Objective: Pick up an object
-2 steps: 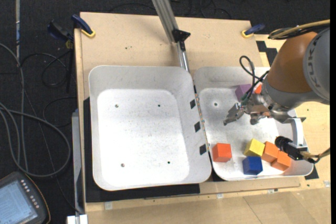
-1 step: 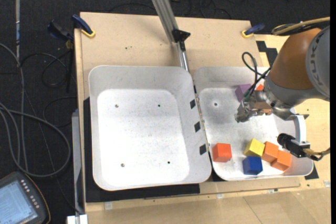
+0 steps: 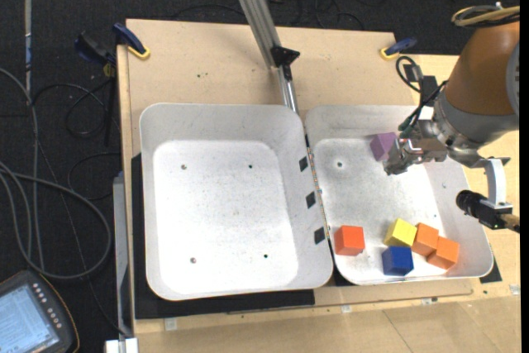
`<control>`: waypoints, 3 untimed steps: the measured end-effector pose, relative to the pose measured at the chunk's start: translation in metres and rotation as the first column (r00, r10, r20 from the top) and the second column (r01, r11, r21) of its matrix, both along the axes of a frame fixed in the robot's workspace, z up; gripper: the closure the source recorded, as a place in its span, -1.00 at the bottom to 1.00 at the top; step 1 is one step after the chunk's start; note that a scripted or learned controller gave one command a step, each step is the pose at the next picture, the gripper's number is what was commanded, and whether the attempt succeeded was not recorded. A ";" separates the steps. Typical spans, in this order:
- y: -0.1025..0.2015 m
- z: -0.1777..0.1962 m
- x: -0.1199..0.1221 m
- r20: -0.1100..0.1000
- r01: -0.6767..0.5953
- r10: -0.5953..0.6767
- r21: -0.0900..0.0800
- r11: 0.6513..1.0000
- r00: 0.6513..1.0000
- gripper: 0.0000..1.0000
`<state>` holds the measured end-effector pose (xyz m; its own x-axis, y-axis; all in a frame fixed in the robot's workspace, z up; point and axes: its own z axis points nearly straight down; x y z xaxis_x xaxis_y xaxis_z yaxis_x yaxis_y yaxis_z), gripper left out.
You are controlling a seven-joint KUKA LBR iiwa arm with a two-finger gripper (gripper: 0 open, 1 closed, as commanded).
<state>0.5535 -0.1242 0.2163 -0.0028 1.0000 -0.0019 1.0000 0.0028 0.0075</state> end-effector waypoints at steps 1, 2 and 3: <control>0.008 0.047 0.000 0.000 -0.001 0.001 0.000 1.000 1.000 1.00; 0.008 0.066 0.001 -0.003 0.000 0.000 0.001 1.000 1.000 1.00; 0.056 0.046 0.024 -0.008 -0.004 0.005 0.003 1.000 1.000 1.00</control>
